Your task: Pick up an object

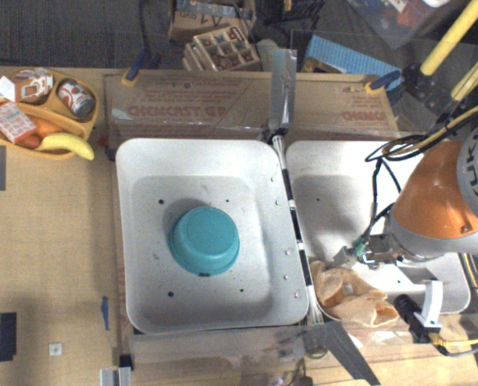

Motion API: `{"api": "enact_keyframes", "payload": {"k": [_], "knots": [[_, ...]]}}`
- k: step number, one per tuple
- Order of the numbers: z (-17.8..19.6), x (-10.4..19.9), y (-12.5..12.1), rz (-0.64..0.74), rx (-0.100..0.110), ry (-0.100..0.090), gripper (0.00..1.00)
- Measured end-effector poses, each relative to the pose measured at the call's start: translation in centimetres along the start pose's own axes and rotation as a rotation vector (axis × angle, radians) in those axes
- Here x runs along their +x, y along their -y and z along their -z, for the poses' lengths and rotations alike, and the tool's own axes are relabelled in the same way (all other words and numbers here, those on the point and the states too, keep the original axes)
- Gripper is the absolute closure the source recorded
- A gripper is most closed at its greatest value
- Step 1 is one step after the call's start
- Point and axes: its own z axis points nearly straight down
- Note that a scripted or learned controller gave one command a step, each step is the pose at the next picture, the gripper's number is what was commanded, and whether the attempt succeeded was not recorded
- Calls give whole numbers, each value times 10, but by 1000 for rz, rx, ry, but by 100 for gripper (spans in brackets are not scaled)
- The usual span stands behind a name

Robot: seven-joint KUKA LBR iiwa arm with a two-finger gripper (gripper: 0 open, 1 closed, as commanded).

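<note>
end effector (pixel 360 254) hangs low over the tan object (pixel 353 298) at the right bin's (pixel 327 183) near edge, grip state unclear, nothing lifted yet.

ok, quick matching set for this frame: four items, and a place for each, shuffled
Items:
1. teal bowl
2. banana
3. tan object
4. arm

Places:
A. right bin, near corner
B. over the right bin
C. middle of the left bin
D. tray at far left of bench

Pairs: 1-C, 2-D, 3-A, 4-B
</note>
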Motion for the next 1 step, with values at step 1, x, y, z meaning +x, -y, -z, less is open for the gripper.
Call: {"api": "enact_keyframes", "payload": {"k": [1], "knots": [[-2, -31, -134, 2, 0, 2, 0]]}}
